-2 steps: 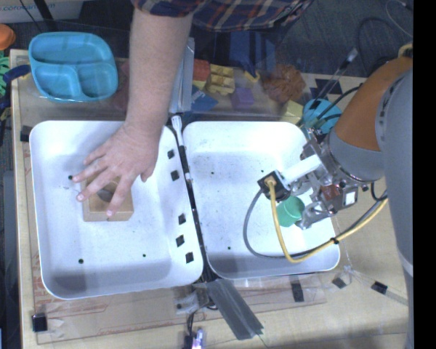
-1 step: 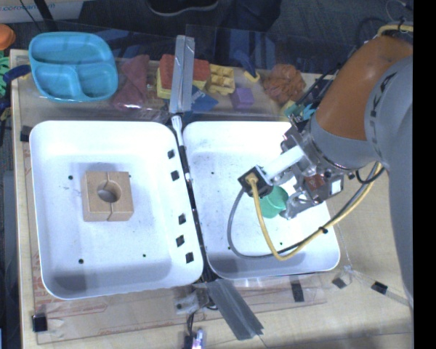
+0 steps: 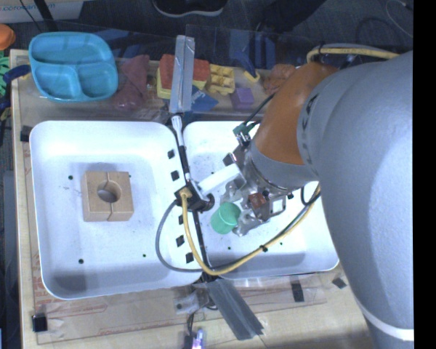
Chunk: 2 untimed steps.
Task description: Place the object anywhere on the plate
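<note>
The green object (image 3: 224, 219), a small rounded cup-like piece, sat in the right bin (image 3: 312, 257), near that bin's left wall and roughly mid-depth. The gripper (image 3: 245, 211) was directly at it: the object lay just left of and touching the metal wrist parts, w/ the claw's tip end crowded against its right side. Whether the claw was clenched on it or released couldn't be told; the hardware hid the contact.

Counts: 1 green object, 2 white bins, 1 wooden block (image 3: 108, 194), 1 blue tray (image 3: 74, 65), 1 arm (image 3: 349, 158).

Left bin (image 3: 58, 267) held the wooden block, a tan square w/ a round hole in its top and a seam across it, lying flat, left of center, well apart from the green object. Right bin held the green object plus the arm's wrist and a yellow and a black cable (image 3: 196, 246) looping over the divider btwn the bins.

Blue tray sat on the far-left of the bench, beyond the left bin; it had 3 compartments, contents not discernible. Further along the far edge, behind both bins, lay a row of assorted colored pieces (image 3: 196, 78) in red, yellow and purple-ish tones, blurred behind a clear panel, so no exact count. The arm's orange band sat over the right bin's far-right part.
</note>
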Available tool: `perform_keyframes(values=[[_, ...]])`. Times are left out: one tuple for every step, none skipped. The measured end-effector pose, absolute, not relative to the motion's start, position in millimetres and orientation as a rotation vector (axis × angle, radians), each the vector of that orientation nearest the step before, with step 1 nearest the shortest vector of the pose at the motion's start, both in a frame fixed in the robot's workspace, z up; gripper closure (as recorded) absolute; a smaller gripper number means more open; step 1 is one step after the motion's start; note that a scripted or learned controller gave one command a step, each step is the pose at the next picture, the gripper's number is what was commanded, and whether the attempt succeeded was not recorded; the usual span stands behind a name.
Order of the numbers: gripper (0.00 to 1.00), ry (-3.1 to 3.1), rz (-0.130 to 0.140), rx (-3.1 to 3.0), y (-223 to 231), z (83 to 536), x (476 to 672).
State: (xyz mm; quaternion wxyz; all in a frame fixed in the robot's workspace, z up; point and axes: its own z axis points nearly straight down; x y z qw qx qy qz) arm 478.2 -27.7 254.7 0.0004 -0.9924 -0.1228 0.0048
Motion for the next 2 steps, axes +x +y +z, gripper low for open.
perform_keyframes(values=[[1.0, -0.552, 0.018, -3.088, -138.3, 140.2, 510.4], [1.0, -0.452, 0.013, -3.104, -165.3, 181.1, 521.7]])
